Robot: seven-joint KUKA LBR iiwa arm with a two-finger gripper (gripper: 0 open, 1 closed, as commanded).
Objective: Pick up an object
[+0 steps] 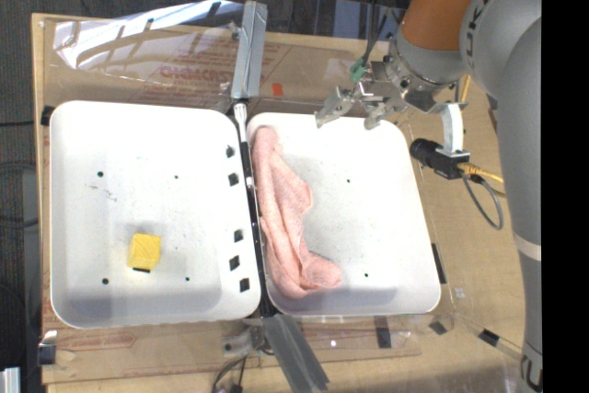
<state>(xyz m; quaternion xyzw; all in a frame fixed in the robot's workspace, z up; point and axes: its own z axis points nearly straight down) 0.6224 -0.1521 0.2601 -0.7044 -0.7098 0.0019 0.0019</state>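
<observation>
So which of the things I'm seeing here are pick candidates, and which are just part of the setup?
Pick candidates:
- pink cloth, along the left wall of the right bin
- yellow block, in the left bin

Just setup:
- the tool, over the right bin's far edge, nothing between its fingers
- cardboard behind the bins
- clear plastic sheet on that cardboard

Arm point(515, 106): a thick grey casing with smooth, rounded segments is seen, with dark lettering partly visible on it.
Band point(442, 0): a broad, glossy orange collar is wrapped around the arm above the wrist.
Wrist point(419, 74): a grey metal ring is fitted below the band, with small silver hardware attached.
Gripper point(354, 110): two thin metallic fingers are carried on a small silver body.
Cables point(373, 41): dark wires and a green fitting are seen beside the wrist.
Side unit point(440, 156): a black module with a white bracket and a yellow lead is mounted.
</observation>
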